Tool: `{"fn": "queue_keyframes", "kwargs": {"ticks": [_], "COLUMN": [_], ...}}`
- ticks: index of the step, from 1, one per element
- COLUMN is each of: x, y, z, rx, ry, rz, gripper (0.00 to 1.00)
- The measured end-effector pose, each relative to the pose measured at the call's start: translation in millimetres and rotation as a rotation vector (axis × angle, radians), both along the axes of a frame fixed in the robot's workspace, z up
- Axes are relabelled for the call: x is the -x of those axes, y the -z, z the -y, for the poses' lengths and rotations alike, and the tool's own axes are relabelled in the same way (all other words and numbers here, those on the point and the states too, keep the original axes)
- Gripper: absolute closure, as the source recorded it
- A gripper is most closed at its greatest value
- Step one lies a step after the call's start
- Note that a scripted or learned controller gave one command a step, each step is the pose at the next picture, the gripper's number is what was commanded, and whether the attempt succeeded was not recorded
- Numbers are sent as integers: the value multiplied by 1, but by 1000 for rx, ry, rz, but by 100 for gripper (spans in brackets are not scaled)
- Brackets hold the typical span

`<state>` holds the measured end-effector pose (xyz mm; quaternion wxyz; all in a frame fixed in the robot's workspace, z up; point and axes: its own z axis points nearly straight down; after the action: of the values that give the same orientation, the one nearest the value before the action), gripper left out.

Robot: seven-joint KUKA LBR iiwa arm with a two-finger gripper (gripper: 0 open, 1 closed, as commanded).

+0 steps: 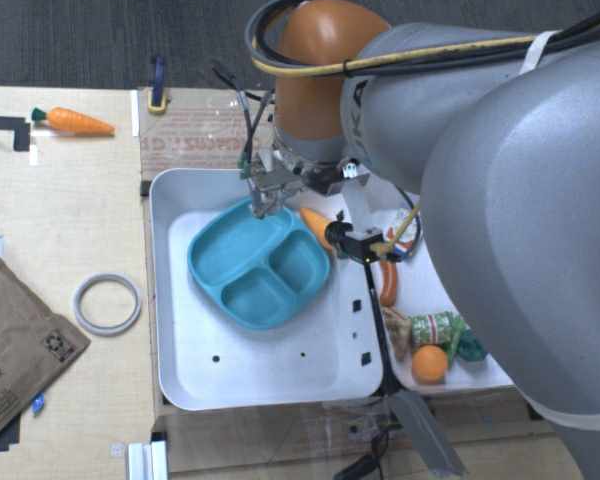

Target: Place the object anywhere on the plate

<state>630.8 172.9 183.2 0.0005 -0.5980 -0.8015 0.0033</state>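
A blue three-compartment plate (258,265) lies tilted in the left white bin (270,373). My gripper (265,198) hangs over the plate's far rim, right above the upper compartment. An orange carrot-shaped piece (315,226) lies just right of the gripper, against the plate's right rim near the divider between the bins. From this angle nothing can be seen held in the gripper.
The right bin holds a sausage (388,281), an orange ball (430,364) and a green wrapped item (438,328). On the bench to the left are a toy carrot (75,121), a tape ring (107,302) and a cardboard box (15,353). The arm covers most of the right bin.
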Motion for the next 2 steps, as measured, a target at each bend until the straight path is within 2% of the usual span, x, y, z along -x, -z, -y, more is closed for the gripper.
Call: {"fn": "queue_keyframes", "kwargs": {"ticks": [1,2], "x": [-12,-12], "y": [40,40], "z": [-26,-26], "rx": [-3,-3], "ry": [-120,-120], "rz": [2,2], "gripper": [100,0]}}
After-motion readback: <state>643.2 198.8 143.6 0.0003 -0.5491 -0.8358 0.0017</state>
